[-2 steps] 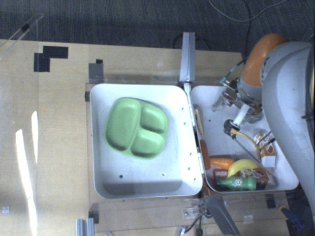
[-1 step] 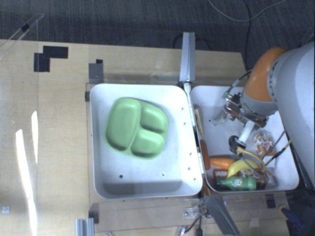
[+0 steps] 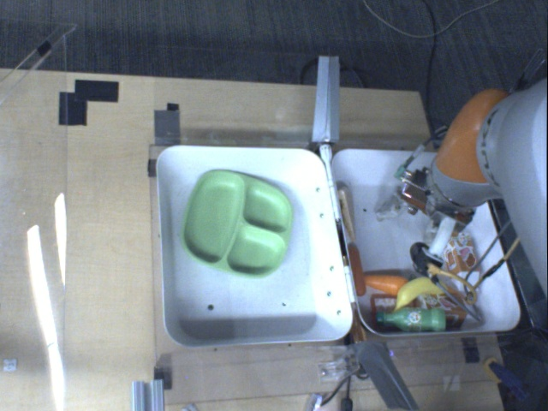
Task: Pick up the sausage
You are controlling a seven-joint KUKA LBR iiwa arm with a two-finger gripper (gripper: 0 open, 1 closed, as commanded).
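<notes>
Showing the task at an early stage, with no lift begun. Locating the sausage (image 3: 384, 282), judged to be the orange-red stick, on the floor of the right bin (image 3: 377, 178), near that bin's front-left corner, just beside the left wall and touching or nearly touching the banana (image 3: 419, 291). Showing the gripper (image 3: 398, 197) hanging over the far half of the same bin, apart from the sausage and carrying nothing visible; leaving the state of the jaws impossible to tell at this slant.

Leaving, by this reading, the whole sequence to do: travelling toward the front-left corner, descending, closing on the sausage, raising it out of the bin.

Crowding the front edge of the right bin: a green bottle (image 3: 415, 319) lying along that edge, the banana just behind it, a printed packet (image 3: 462, 253) toward the right wall, a long thin tool (image 3: 345, 221) lying along the left wall. Probably complicating the approach, with banana and wall hemming the sausage on two sides.

Holding, in the left bin (image 3: 188, 298), a green divided plate (image 3: 240, 221) toward the far edge, well apart from everything else.

Seating both white bins side by side on a pale wooden bench (image 3: 94, 229), with a grey metal rail (image 3: 328, 101) at their shared far corner. Backing onto a dark carpeted floor (image 3: 214, 15) and a loose cable (image 3: 411, 15) beyond the bench.
</notes>
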